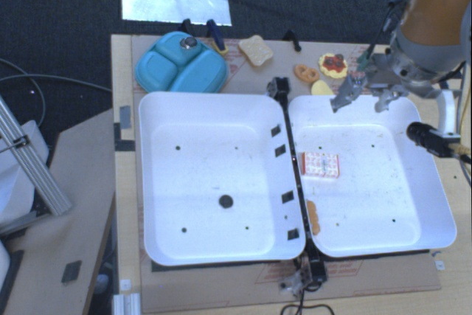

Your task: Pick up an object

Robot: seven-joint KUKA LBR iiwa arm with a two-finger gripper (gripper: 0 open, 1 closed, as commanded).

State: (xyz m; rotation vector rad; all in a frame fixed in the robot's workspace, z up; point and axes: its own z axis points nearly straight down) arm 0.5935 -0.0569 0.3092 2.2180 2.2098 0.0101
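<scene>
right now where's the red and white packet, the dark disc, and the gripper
red and white packet (321,164), camera view, middle of its top face, in the right bin
dark disc (226,201), camera view, its centre, in the left bin
gripper (363,94), camera view, midway between its fingertips

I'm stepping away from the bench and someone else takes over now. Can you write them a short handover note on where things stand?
Pincer: hovering over the far edge of the right bin, two fingers spread apart, nothing between them.
Things: a small red-and-white box lies flat in the right bin near the divider; a small tan piece sits at that bin's left wall. A dark round disc lies in the left bin.
Behind the bins: blue divided tray, toast slice and other toy food.
Done: nothing lifted.
Left: descend, close on one object, raise it.
</scene>
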